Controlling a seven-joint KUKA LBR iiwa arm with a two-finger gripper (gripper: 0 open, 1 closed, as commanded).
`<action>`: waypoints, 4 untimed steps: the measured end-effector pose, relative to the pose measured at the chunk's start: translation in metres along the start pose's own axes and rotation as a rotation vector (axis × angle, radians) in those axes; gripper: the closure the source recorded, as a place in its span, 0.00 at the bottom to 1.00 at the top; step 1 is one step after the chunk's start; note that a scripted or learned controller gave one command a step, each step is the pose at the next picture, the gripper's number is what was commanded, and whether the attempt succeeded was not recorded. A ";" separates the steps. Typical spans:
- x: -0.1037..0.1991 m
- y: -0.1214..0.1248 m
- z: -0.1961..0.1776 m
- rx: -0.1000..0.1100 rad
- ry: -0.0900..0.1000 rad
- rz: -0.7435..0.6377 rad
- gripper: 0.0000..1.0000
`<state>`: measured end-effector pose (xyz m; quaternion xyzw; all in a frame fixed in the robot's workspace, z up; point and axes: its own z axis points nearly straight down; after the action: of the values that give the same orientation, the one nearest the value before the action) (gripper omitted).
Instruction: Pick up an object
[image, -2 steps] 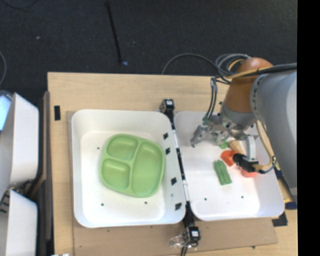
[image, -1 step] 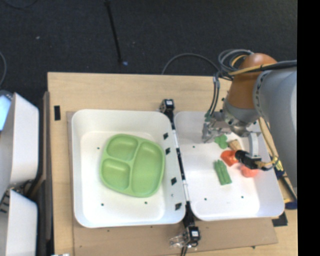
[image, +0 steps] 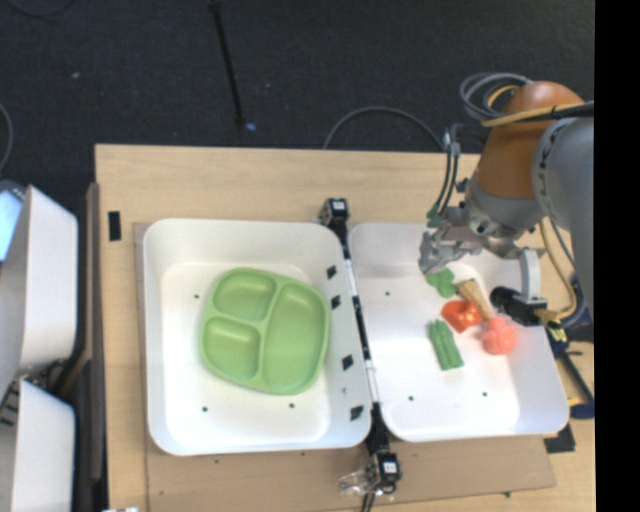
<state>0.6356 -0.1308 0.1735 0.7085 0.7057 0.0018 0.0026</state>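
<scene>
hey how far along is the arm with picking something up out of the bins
Done: the arm has reached into the right bin, its gripper low at the bin's far side, just above a small green piece. In hand: nothing visibly lifted; whether it grips anything can't be told. Left: the grasp and lift. The green stick, red piece and pink piece lie in that bin; the green plate sits in the left bin.

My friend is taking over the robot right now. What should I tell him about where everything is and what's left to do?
Gripper: low over the right bin's far side, by a small green piece; I cannot tell whether it is open or shut.
Right bin: long green piece, red piece, pink piece, tan piece, clustered together.
Left bin: green divided plate.
Done: no object visibly lifted.
Left: grasp one object and raise it.
</scene>
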 end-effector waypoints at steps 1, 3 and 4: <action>0.005 0.002 -0.063 0.000 0.000 -0.007 1.00; 0.044 -0.002 -0.047 0.005 0.001 -0.008 1.00; 0.096 -0.007 -0.042 0.006 0.002 -0.010 1.00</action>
<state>0.6290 -0.0343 0.2155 0.7049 0.7093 0.0002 -0.0001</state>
